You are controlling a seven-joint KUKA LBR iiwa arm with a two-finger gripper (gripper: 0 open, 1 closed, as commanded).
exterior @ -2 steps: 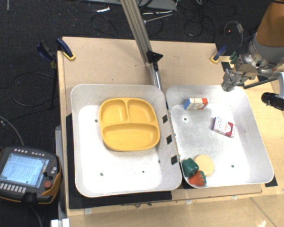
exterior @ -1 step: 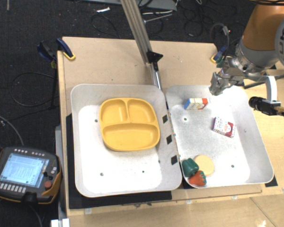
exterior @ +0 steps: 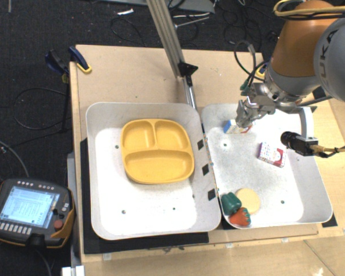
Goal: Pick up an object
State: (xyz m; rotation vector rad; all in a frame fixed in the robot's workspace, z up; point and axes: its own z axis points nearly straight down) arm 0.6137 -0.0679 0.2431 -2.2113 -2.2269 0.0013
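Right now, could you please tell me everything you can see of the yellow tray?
The yellow tray is a squarish, round-cornered dish that looks like matte plastic. Raised ridges split it into three compartments: two smaller ones on the far side and one wide one on the near side, all bare. It lies flat and upright, slightly rotated, in the upper middle of the left bin, resting on the bin's floor. Nothing else touches it.
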